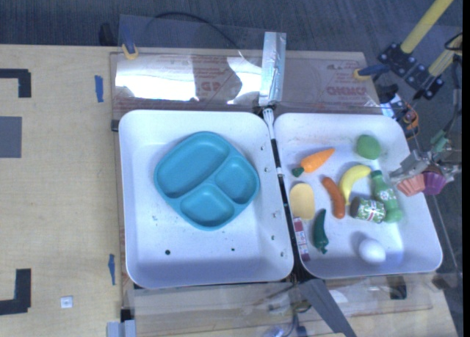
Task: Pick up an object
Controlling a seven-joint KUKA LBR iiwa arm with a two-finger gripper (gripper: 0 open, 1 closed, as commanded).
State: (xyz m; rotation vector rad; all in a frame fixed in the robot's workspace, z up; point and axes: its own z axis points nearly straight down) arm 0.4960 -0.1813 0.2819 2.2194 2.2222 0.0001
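Note:
The right bin [345,126] holds several toy foods. An orange carrot [318,159] lies near its back left, and a green round fruit [369,145] sits at the back right. A yellow banana [355,178] lies in the middle beside an orange sausage [334,196]. A pale yellow oval piece [302,199] and a dark green pepper [320,230] are on the left side. A small can [368,210] and a green bottle [386,197] lie at the right. A white egg [371,249] rests near the front.
The left bin [139,247] holds a blue divided plate [207,179]. Pink and purple items [424,181] sit on the right bin's right rim beside a silvery piece. A red and white packet [299,231] lies along the divider. A yellow pole [433,9] with clamps stands at the back right.

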